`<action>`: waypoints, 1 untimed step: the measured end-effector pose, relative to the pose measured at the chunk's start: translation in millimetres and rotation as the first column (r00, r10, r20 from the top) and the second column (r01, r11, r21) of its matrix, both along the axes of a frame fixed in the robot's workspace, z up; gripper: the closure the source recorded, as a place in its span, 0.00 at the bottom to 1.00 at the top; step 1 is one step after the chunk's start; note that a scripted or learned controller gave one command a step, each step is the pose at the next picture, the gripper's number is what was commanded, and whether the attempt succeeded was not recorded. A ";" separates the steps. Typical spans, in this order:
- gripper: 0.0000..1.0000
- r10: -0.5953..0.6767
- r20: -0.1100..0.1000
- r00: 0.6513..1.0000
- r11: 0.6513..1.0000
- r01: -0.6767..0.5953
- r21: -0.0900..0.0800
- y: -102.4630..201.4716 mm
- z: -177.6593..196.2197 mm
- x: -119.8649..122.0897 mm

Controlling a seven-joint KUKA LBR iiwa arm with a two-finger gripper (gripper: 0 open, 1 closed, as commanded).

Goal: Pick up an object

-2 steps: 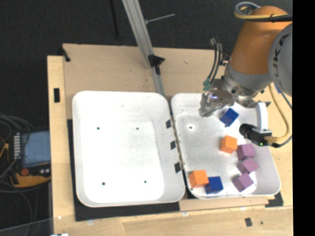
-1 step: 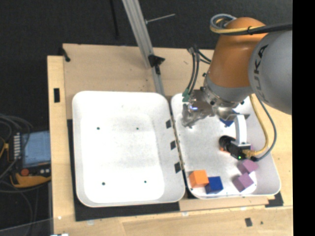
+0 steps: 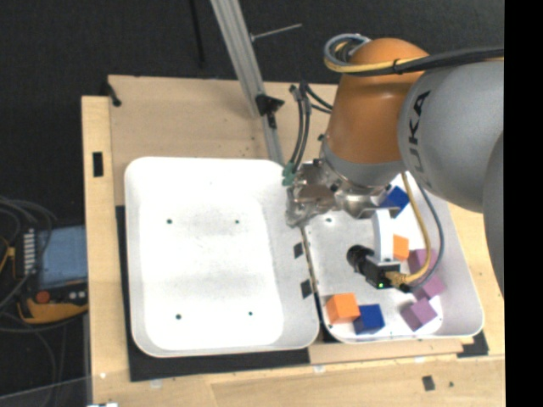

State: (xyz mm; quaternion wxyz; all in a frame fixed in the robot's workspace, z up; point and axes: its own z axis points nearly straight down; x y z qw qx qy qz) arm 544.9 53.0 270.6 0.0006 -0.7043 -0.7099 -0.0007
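My gripper (image 3: 299,205) hangs at the left rim of the right bin (image 3: 462,312), close to the divide between the two bins, under the orange wrist band. Nothing shows held in it. Loose blocks lie in the right bin: an orange block (image 3: 343,307) and a blue block (image 3: 369,318) at the front, two purple blocks (image 3: 418,313) (image 3: 434,287) to their right, a small orange block (image 3: 400,247), and a blue block (image 3: 394,199) partly hidden by the arm. All of them sit to the right of and nearer than the gripper.
The left bin (image 3: 204,253) lies to the gripper's left. A slanted metal pole (image 3: 242,53) rises behind the bins. A black cable fitting (image 3: 366,264) on the arm hangs over the right bin. The bulky arm covers that bin's back part.
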 end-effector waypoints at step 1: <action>1.00 0.000 -0.001 1.000 1.000 0.000 -0.001 46.0 -2.8 -21.6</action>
